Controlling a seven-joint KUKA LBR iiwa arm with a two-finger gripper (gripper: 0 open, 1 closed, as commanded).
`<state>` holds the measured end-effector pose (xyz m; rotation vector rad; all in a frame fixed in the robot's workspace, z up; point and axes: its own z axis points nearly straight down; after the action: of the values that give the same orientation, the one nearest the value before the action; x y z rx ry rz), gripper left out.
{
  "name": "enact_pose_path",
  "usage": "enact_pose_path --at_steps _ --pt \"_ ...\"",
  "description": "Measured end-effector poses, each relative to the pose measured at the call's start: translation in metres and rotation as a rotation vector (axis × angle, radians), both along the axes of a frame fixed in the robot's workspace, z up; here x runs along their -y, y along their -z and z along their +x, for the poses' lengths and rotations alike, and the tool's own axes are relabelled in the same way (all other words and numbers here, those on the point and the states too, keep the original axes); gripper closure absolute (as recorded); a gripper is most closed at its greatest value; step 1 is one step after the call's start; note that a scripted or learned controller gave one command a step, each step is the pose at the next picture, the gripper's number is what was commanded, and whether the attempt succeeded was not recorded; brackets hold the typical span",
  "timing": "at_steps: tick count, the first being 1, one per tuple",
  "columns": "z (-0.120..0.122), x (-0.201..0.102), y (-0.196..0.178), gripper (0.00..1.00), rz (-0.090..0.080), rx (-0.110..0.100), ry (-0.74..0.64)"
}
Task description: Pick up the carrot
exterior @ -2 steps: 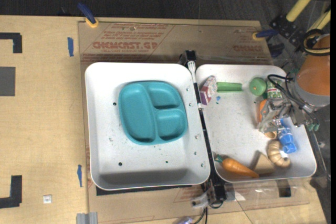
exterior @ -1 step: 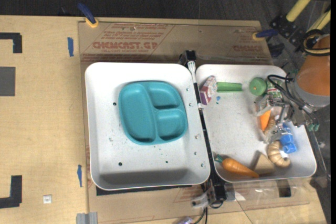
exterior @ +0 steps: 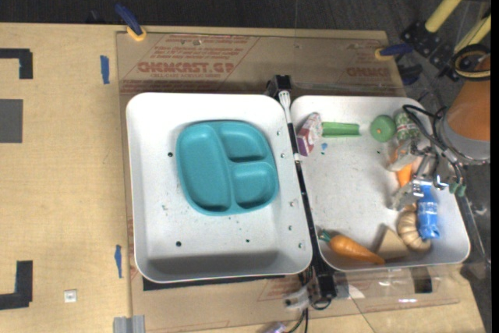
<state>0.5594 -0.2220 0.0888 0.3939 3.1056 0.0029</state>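
The carrot (exterior: 351, 248), orange with a green top end, lies in the near left corner of the right bin (exterior: 351, 183), pointing right. My gripper (exterior: 421, 171) hangs over the bin's right side, below the arm's orange band (exterior: 474, 115). It sits among small items, well to the right of the carrot and farther back. A small orange piece (exterior: 402, 175) shows just at the gripper's left; I cannot tell whether it is being held.
In the left bin (exterior: 148, 191) rests a teal divided plate (exterior: 226, 166). The right bin also holds a green cylinder (exterior: 340, 129), a green round piece (exterior: 382, 127), a small packet (exterior: 309, 133), a blue bottle (exterior: 427, 219), a tan ring (exterior: 411, 235) and a tan wedge (exterior: 390, 239).
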Motion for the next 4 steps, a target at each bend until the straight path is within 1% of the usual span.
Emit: enact_pose_path --at_steps 1,2,3,4 --pt "0.012 0.001 0.000 0.00 -0.001 -0.001 0.099" --pt "0.016 0.001 -0.014 1.00 -0.005 0.014 0.098" --pt "0.027 -0.101 -0.120 1.00 0.001 0.007 0.006" --pt "-0.024 -0.044 -0.011 1.00 -0.004 0.000 -0.214"
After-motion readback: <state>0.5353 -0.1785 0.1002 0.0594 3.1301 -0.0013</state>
